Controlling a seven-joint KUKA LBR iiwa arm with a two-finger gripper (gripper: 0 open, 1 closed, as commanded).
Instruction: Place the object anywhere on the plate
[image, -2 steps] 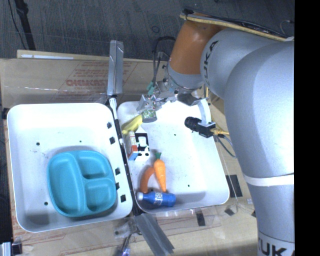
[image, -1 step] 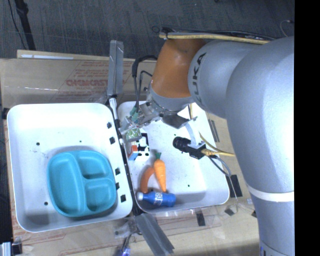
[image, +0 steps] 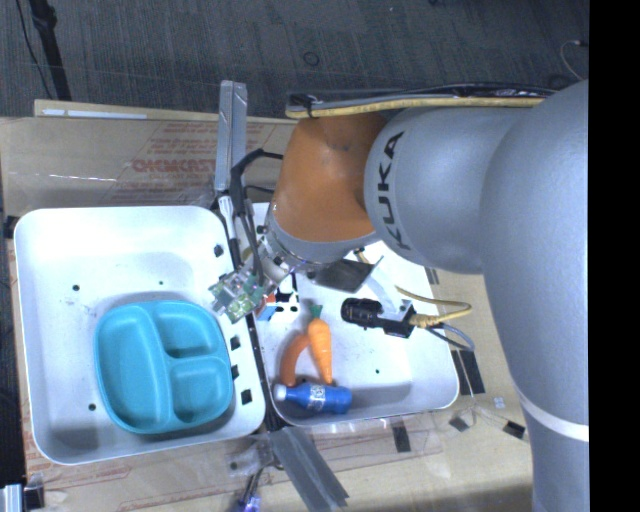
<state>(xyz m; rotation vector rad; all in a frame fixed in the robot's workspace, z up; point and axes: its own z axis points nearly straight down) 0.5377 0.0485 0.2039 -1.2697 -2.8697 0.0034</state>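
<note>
**Arm low over the right bin, plate waiting**

A blue plate (image: 160, 366) sat in the left bin (image: 60, 250). A carrot (image: 319, 346) and a blue bottle (image: 314, 397) lay touching in the right bin (image: 425, 385). The gripper (image: 262, 262) hung near the divider; its finger state couldn't be told, possibly empty. A good pick would centre on one object, clear of its neighbour.

Grey rounded arm (image: 480, 150), orange band (image: 320, 185), black KUKA lettering, white stripe lower down.

Dark ribbed floor (image: 130, 50) lies beyond a brown cardboard-covered bench (image: 120, 150) bearing 2 white bins (image: 60, 230).
</note>
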